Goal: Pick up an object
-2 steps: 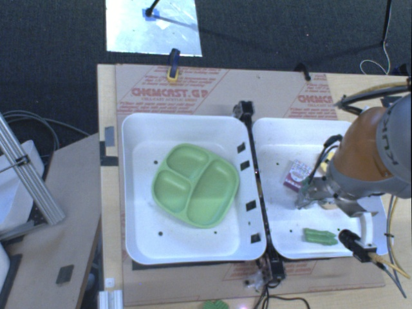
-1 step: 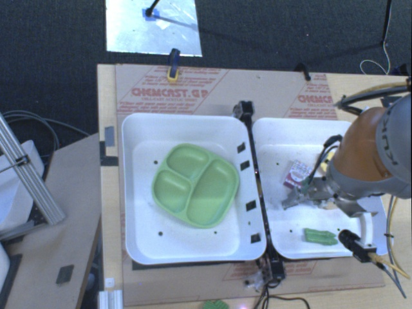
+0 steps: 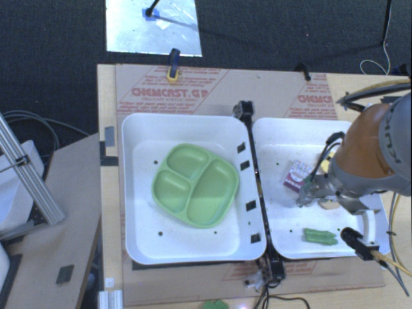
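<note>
Camera view: arm hides end effector; grip cannot be told.

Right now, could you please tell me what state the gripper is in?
Gripper: low in the right white bin, beside the small purple-and-white packet; open or shut cannot be told.

Bright, even light (soft shadows), slightly grainy overall.

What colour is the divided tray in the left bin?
Light green; the divided tray shows plainly in the camera view.
</note>
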Motion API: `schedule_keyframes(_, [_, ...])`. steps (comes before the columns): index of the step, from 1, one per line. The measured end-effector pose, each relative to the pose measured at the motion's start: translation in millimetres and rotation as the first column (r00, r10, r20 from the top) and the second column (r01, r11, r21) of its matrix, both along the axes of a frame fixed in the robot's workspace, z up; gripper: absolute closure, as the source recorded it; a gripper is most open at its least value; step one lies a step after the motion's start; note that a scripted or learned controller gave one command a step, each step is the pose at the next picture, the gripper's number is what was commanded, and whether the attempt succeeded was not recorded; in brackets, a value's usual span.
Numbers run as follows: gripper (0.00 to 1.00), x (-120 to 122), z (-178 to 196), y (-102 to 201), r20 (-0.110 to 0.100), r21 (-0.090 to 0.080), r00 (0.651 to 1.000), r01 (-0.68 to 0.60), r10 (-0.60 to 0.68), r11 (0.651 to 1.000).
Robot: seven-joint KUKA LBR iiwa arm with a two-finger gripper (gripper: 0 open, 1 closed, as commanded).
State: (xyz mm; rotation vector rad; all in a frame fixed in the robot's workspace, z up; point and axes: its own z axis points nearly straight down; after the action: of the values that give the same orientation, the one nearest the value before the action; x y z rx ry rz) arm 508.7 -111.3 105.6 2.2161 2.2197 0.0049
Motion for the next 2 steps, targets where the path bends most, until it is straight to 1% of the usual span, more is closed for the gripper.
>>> schedule_keyframes(1, [1.0, 28.2, 58.6, -70.9, 0.003, -0.005, 1.0, 0.004, -0.004, 1.0])
schedule_keyframes(2, [0.0, 26.6, 55.1, -66.5, -0.003, 0.0, 1.0, 0.0, 0.0, 1.0])
